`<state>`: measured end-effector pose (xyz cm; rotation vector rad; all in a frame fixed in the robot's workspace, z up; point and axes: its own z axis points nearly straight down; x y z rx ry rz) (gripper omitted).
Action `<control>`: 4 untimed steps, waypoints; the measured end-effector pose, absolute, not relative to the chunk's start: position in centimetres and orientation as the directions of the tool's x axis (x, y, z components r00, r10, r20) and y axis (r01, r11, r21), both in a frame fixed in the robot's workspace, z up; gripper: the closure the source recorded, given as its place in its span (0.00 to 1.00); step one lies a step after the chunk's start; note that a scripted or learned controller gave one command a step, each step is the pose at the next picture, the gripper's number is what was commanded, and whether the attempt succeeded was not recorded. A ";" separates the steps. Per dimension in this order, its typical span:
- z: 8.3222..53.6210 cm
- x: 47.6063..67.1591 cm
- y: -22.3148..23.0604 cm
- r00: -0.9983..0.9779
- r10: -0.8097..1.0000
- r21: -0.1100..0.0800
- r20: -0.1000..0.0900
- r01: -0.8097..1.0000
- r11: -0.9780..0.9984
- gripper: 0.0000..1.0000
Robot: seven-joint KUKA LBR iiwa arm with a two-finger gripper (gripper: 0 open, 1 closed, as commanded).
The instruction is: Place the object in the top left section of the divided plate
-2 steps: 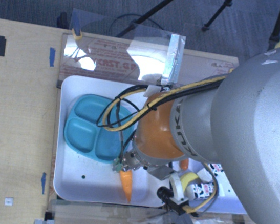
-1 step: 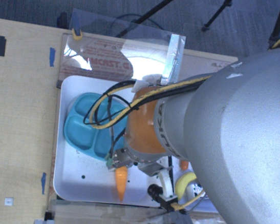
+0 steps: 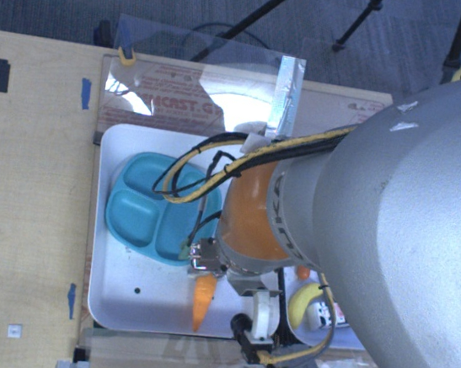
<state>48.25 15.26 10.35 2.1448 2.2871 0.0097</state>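
Observation:
A blue divided plate (image 3: 149, 208) lies in the left part of the left white bin (image 3: 125, 296), its right side hidden under the arm. An orange carrot (image 3: 202, 301) is just below and right of the plate, its tip pointing toward the bin's near edge. My gripper (image 3: 201, 262) is right above the carrot's thick end, at the plate's lower right rim. The grey arm with its orange band (image 3: 251, 216) hides most of the gripper, and whether the carrot is gripped or lying on the bin floor is unclear.
A yellow rounded object (image 3: 305, 304) and a small white and black item (image 3: 324, 318) lie in the right bin, partly under the arm. Yellow and black cables (image 3: 189, 173) loop over the plate. A small dark speck (image 3: 137, 291) marks the left bin's floor.

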 end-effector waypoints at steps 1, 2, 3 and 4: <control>15.5 47.9 19.4 -0.228 0.974 0.000 0.000 0.974 0.228 1.00; 33.1 49.5 20.4 -0.353 0.935 -0.001 -0.001 0.935 0.353 1.00; 16.7 47.9 20.0 -0.471 0.882 -0.002 0.000 0.882 0.471 1.00; 9.4 50.5 18.8 -0.312 0.950 0.023 0.004 0.950 0.312 1.00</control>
